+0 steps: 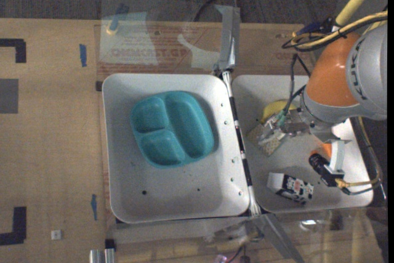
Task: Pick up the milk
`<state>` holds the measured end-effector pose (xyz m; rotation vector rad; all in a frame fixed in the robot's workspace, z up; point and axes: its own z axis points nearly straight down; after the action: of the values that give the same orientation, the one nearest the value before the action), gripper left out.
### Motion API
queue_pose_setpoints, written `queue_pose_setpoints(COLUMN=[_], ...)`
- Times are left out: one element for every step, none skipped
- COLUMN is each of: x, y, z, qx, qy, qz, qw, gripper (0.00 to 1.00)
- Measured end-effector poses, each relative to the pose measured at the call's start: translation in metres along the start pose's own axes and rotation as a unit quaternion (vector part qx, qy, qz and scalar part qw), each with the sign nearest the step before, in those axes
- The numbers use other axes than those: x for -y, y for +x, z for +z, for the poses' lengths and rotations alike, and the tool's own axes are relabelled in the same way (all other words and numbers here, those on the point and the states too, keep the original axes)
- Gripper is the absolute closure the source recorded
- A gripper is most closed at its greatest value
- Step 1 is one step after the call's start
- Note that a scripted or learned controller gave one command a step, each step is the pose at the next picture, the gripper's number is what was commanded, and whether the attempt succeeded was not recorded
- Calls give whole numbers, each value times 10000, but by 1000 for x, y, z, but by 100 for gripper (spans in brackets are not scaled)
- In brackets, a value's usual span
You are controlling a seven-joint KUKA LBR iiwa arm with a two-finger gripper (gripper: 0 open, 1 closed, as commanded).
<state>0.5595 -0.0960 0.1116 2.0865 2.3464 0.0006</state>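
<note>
A: From the overhead camera, the gripper hangs low in the right bin, beside a yellow item; whether it is spread or closed, I cannot tell

B: And the milk?

A: Probably the small carton lying flat near the bin's front edge, apart from the gripper

B: Risks?

A: Closing on the yellow item instead, or nudging the carton against the wall. The teal plate in the left bin sits out of harm's way

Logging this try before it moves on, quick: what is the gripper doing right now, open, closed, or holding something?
Gripper: low in the right bin, over a small speckled item; whether it is open or closed, or grips anything, cannot be told.
</note>
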Motion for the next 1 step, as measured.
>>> queue_pose_setpoints(x=[49], y=[-5], z=[23], qx=[8], qy=[-49], qz=[-893], qw=[9960], gripper=[0])
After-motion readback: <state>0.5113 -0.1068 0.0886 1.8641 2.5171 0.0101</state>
